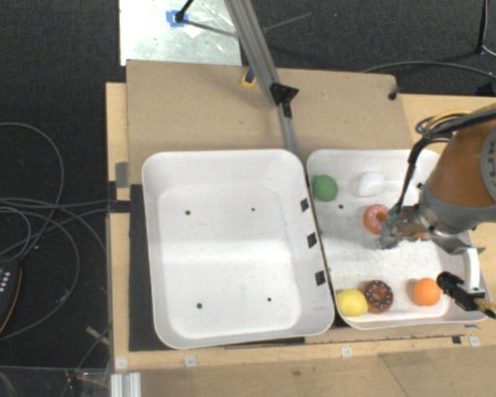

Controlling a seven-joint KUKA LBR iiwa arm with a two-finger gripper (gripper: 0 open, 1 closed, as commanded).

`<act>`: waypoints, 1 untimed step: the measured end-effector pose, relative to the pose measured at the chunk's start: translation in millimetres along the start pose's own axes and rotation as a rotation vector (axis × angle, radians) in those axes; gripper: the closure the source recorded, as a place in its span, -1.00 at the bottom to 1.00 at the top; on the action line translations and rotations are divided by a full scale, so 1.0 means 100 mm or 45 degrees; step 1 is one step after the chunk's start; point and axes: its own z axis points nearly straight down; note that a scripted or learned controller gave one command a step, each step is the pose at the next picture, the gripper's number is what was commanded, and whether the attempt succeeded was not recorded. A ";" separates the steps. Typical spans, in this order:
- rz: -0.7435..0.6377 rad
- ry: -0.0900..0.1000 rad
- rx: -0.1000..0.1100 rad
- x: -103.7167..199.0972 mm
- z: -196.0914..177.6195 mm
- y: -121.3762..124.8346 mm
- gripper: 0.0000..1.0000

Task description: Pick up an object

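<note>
The right bin (347,246) holds a green ball (324,188), a white object (369,183), a pink frosted donut (376,217), a yellow object (352,303), a chocolate donut (379,295) and an orange ball (426,291). My gripper (388,236) hangs low in this bin, just below and right of the pink donut, touching or nearly touching its edge. The orange-banded wrist (467,176) covers the bin's right side.
The left bin (223,246) lies beside the right one, their rims meeting near black clips (312,239). A grey metal pole (260,52) slants in from the top toward the bins' back edge. Cables lie on the dark floor at left.
</note>
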 end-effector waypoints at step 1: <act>-0.004 -0.002 -0.004 0.00 -0.44 0.05 1.00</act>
